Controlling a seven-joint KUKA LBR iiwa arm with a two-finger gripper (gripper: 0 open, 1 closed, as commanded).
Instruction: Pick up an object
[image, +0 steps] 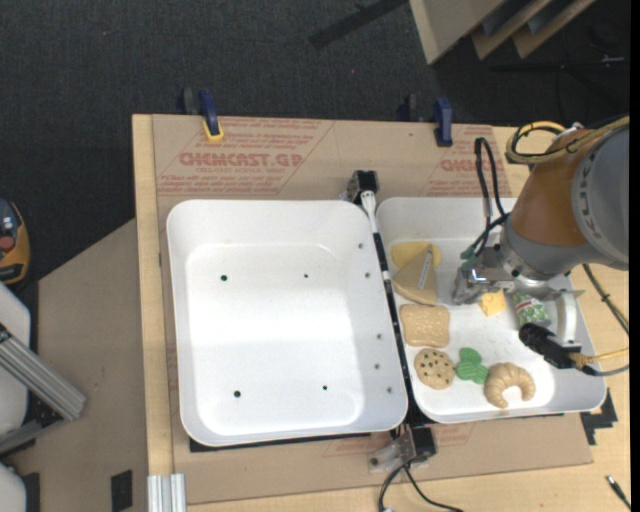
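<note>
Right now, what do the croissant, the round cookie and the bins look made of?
Croissant: likely moulded plastic toy food, smooth with a slight sheen. Cookie: same look, matte tan with dark specks. Left bin and right bin: thin formed white plastic, glossy, rounded rims.

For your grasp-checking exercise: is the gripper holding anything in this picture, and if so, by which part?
It cannot be told. The gripper sits low in the right bin, between the yellow wedge and the small yellow block, but its fingertips are hidden.

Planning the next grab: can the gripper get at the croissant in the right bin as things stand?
Probably yes. The croissant lies uncovered near the right bin's front edge, the gripper hovers close by, though the green piece touches its left side.
</note>
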